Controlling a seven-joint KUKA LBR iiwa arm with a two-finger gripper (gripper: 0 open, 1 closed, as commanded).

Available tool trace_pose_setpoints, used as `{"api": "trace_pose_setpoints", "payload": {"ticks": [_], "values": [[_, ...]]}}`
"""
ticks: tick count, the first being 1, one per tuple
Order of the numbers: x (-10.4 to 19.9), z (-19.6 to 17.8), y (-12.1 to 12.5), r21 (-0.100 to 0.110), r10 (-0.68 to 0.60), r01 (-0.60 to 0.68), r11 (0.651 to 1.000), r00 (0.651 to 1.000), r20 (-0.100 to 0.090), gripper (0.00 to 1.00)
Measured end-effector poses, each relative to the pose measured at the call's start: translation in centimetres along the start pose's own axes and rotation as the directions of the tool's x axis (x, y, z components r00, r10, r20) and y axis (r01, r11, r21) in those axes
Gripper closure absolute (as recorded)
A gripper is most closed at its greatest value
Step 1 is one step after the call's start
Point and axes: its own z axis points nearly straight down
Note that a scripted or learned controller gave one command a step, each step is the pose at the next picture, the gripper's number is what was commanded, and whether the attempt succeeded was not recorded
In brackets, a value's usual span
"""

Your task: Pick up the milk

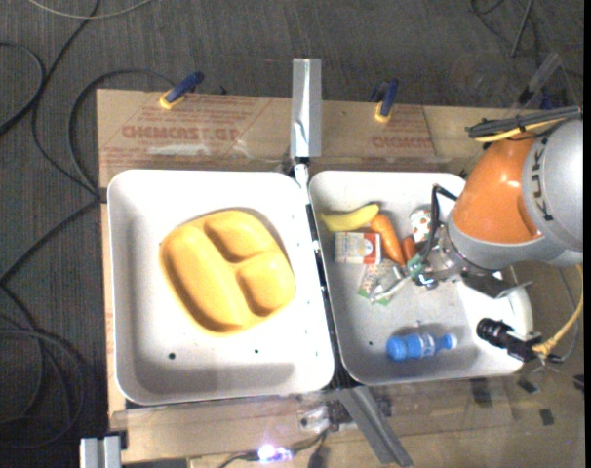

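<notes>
"KUK" on the grey arm (569,178)

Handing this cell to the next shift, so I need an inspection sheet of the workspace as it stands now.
Surface: two white bins on a cardboard-covered bench.
Job's things: milk carton in the right bin, beside the carrot.
Clutter: banana, carrot, blue bottle in the right bin; yellow divided tray in the left.
Grippers: gripper low over the right bin, right of the carton; fingers unclear.
Cables: several on the floor.
Surroundings: dark carpet, two clamps on the bench's far edge.
</notes>
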Motion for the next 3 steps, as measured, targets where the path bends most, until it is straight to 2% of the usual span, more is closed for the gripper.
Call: {"api": "trace_pose_setpoints", "payload": {"ticks": [1,2,3], "values": [[6.1,-6.4,7.8,0.000,0.122,-0.122,0.992,0.992,0.003,0.00],[2.3,0.0,4.1,0.002,0.073,-0.073,0.997,0.997,0.003,0.00],[2.7,0.1,-1.6,0.001,-0.232,0.232,0.973,0.973,0.002,0.00]]}}
